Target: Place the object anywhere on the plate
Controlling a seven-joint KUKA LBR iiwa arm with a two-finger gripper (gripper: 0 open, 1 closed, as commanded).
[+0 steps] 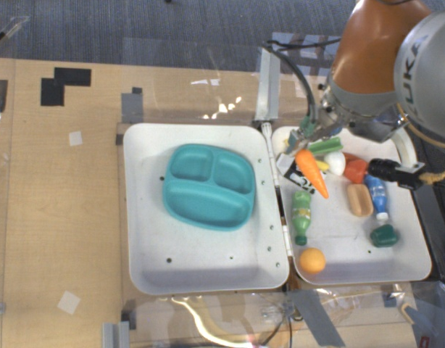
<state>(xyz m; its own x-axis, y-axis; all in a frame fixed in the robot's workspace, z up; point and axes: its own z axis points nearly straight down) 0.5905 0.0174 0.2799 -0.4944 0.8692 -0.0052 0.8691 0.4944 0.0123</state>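
A teal sectioned plate (208,185) lies in the left white bin (146,267). An orange carrot (313,172) sits slantwise at the left side of the right bin (418,263), its thick end up, over a black-and-white item (288,171). My gripper (307,131) hangs just above the carrot's thick end, beside the wall between the bins. Whether it touches the carrot is unclear. The grey and orange arm (375,49) reaches in from the upper right.
The right bin also holds a green bottle (301,214), an orange ball (312,260), a tan bun (359,200), a blue bottle (378,198), a dark green piece (383,235), a red piece (355,170) and a green stick (326,147). Cables hang behind the arm.
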